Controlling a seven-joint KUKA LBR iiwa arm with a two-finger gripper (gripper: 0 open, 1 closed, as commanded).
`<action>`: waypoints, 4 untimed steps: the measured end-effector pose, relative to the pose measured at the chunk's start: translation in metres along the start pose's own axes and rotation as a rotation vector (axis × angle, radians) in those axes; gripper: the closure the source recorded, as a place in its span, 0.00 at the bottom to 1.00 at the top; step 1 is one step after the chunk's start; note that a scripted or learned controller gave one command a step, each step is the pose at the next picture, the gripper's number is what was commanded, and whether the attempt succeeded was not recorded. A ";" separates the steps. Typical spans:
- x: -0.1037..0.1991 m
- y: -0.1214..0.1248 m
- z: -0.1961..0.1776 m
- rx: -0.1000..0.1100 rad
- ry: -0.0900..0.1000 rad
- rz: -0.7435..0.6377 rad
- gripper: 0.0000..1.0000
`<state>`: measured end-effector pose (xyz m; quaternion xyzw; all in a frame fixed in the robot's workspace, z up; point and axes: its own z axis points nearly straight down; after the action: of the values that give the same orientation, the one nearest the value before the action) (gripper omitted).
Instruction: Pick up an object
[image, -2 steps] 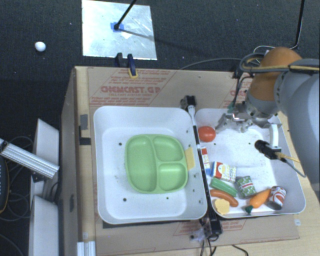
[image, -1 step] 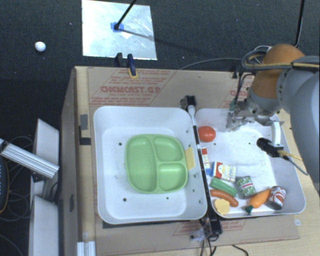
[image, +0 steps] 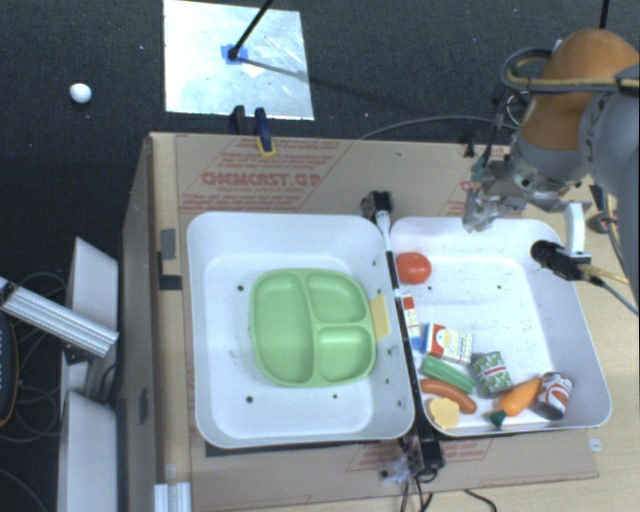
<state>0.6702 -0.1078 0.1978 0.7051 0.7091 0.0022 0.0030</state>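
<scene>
My gripper (image: 484, 212) hangs over the far rim of the right bin (image: 575, 310), above its back left part, with nothing seen in it. A red tomato (image: 413, 267) lies in that bin, just below and left of the gripper. Toward the bin's near edge is a cluster: a colourful box (image: 449, 343), a green cucumber (image: 446, 375), a sausage (image: 449, 394), a yellow piece (image: 441, 413), a green packet (image: 491, 371), a carrot (image: 520, 397) and a can (image: 553, 394).
The left bin (image: 215, 300) holds a green divided plate (image: 310, 327). A black fitting (image: 555, 258) sticks over the right bin's far right rim. Cables run behind the bins. The middle of the right bin is bare white floor.
</scene>
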 end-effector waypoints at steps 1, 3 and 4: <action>0.000 -0.001 0.002 0.004 0.000 0.001 0.00; -0.071 -0.001 0.020 0.001 -0.002 0.004 0.00; -0.099 -0.013 0.115 0.008 0.001 0.004 0.00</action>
<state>0.6587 -0.2068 0.0833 0.7067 0.7075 -0.0005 -0.0002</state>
